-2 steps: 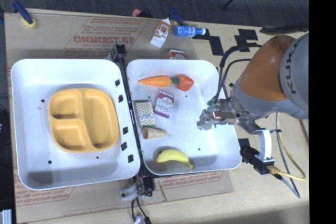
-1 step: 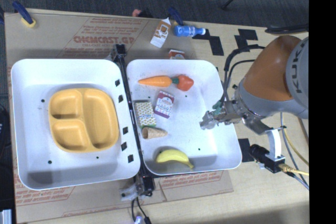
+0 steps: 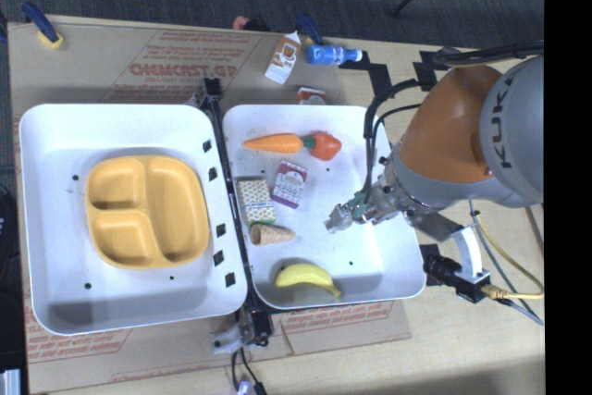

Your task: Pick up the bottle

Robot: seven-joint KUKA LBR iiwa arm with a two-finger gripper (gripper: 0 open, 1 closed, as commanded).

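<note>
A small blue bottle (image 3: 329, 55) with a pale cap lies on its side on the bench behind the right bin (image 3: 393, 277), outside the bin's wall. My gripper (image 3: 344, 215) hangs low over the floor of the right bin, right of the middle. It is well in front of the bottle and apart from it. I see nothing held at its tip. The grey arm with its orange band covers the bin's right edge.
In the right bin lie a carrot (image 3: 273, 143), a red vegetable (image 3: 325, 144), a purple packet (image 3: 289, 183), a cracker (image 3: 254, 199), a cone (image 3: 270, 234) and a banana (image 3: 307, 277). The left bin (image 3: 46, 143) holds a yellow divided plate (image 3: 148, 210). A small carton (image 3: 284, 58) lies beside the bottle.
</note>
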